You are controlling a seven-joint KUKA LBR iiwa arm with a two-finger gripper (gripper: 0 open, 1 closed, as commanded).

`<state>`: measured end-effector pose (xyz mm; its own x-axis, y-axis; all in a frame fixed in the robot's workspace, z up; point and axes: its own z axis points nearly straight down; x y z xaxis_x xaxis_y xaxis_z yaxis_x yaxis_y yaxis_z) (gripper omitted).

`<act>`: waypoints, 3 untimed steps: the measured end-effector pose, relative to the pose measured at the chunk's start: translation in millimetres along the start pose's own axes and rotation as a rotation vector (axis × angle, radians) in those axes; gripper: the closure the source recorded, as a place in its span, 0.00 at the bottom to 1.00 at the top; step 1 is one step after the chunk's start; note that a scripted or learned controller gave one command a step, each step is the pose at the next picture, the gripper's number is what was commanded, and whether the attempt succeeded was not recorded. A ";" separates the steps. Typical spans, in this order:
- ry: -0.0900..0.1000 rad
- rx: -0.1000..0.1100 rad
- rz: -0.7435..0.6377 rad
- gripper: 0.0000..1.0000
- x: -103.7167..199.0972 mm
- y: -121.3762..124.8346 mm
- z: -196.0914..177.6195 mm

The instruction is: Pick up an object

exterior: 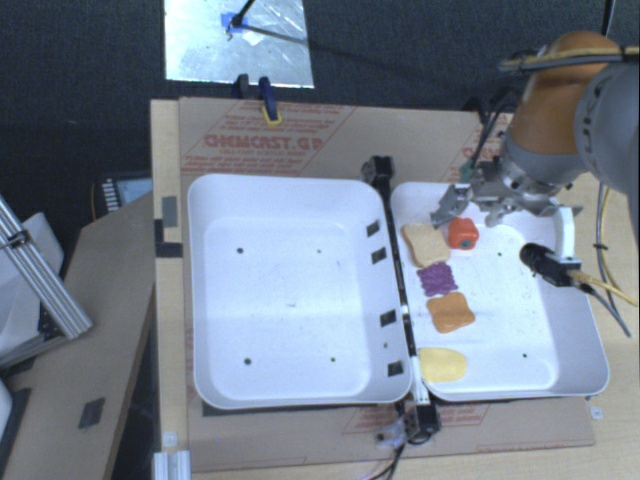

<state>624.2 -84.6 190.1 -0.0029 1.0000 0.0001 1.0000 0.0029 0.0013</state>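
My gripper (468, 215) hangs over the back of the right bin (560, 358), open, its fingers spread to either side. A small red-orange object (462, 234) lies on the bin floor just in front of the fingertips, not held. Left of it rests a tan bread-like slice (424, 243). Down the bin's left side follow a purple piece (437, 279), an orange piece (450, 312) and a yellow piece (442, 364).
The left bin (205, 268) stands beside the right one, parted from it by a black-clipped divider (395, 268). Both sit on a cardboard sheet (300, 133). The right half of the right bin's floor has free room.
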 end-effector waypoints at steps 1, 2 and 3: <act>0.000 -0.003 -0.002 1.00 0.2 0.9 -11.3; -0.003 0.007 0.011 1.00 -84.8 -72.9 24.1; 0.000 -0.004 -0.006 1.00 -22.4 -48.8 -14.4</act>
<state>575.5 -107.1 204.4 -0.0088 1.0000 0.0005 0.9999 0.0088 0.0052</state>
